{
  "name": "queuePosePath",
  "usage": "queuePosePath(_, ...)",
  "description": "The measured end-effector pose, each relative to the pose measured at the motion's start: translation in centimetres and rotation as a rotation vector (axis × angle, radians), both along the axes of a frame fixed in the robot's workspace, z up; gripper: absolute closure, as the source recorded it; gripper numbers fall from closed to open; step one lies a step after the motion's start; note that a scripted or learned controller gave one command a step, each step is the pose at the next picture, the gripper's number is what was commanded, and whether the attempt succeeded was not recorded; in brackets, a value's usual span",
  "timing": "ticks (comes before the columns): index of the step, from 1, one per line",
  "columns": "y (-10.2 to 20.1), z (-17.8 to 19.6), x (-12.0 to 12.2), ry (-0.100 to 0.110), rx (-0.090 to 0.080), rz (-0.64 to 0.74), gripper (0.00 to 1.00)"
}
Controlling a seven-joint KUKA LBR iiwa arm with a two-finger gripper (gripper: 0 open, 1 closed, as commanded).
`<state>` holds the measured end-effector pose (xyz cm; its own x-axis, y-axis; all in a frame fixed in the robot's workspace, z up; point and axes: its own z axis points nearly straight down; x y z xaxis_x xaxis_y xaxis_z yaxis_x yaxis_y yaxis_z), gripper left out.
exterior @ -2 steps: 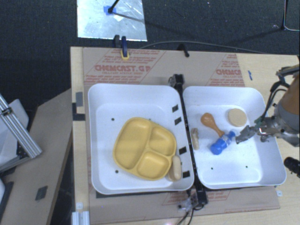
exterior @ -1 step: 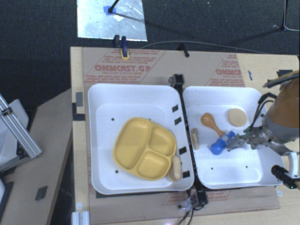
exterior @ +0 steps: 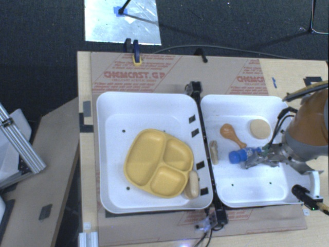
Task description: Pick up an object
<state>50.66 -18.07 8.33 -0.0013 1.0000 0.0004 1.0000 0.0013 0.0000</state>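
Seen from the fixed overhead camera: two shallow white bins side by side on a cardboard-covered tabletop (exterior: 154, 71). In the left bin (exterior: 110, 138), a yellow divided plate (exterior: 157, 161), with a small beige oblong piece (exterior: 193, 184) touching its lower right edge. In the right bin (exterior: 247, 189), a blue object (exterior: 239, 156) near the middle, an orange spoon-shaped toy (exterior: 230, 134) just above it, and a round cream-coloured disc (exterior: 259, 128) to that toy's right. Lying along the right bin's left wall, a small tan stick-like piece (exterior: 214, 152). Reaching in from the right, the grey arm with its orange band (exterior: 311, 120), low over the right bin. At its tip, the pincer (exterior: 253, 158), right against the blue object's right side; impossible to tell whether spread or pressed together, or whether anything sits between the fingers. Beyond the tabletop, dark carpet with a shiny silver sheet (exterior: 121, 14) at the top.
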Motion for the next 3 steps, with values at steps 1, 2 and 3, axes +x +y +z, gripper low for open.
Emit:
queuePosePath(1, 0.0, 1.2, 0.1, -0.002, -0.001, 0.000, 1.00)
queuePosePath(2, 0.1, 7.6, 0.3, -0.007, -0.003, 0.003, 1.00)
queuePosePath(3, -0.1, 12.1, -0.2, -0.004, -0.002, 0.002, 1.00)
